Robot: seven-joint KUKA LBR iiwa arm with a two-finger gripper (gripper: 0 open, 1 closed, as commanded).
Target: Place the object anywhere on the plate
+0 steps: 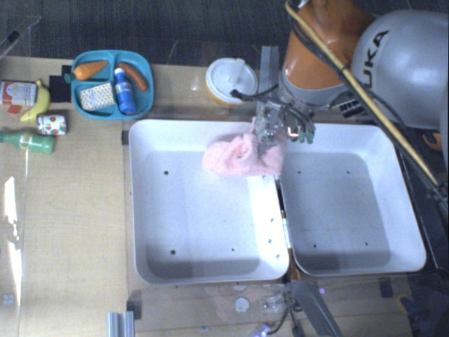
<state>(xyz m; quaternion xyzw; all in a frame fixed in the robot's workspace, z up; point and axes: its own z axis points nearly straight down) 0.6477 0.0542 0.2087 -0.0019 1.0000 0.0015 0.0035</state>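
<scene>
A grey robot arm, lettered "KUKA" in black on its rounded casing, reaches in from the right with an orange band above its wrist. Its gripper [269,137] hangs over the far edge where two shallow white bins meet, fingers pressed into a crumpled pink cloth [242,156]; whether they truly pinch it cannot be told. The cloth lies bunched at the far right corner of the left bin [189,216], draping toward the right bin [351,216]. Beyond the bins stands a white and yellow plate [228,79]. Far left, a blue divided tray [112,83] holds toy food and a small blue bottle. Labels there are too small to read.
</scene>
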